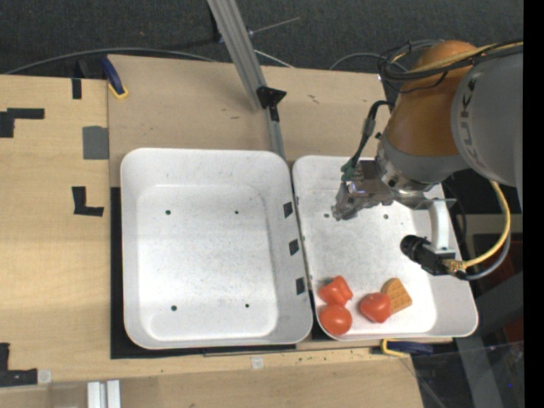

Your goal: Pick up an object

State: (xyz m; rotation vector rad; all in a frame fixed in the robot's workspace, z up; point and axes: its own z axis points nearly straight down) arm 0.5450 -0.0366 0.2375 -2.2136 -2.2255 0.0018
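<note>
In the right bin, near its front edge, lie three red-orange pieces: one, another just below it, and a third touching a tan waffle-like block. My gripper hangs over the upper middle of that bin, well behind those objects, pointing down toward the bin floor. Nothing shows between its fingers. The grey arm with its orange band reaches in from the right.
The left bin sits beside the right one, sharing a raised middle rim with black clips. A metal pole slants down to the bins' back edge. Black tape marks and a blue clamp lie on the wooden bench at left.
</note>
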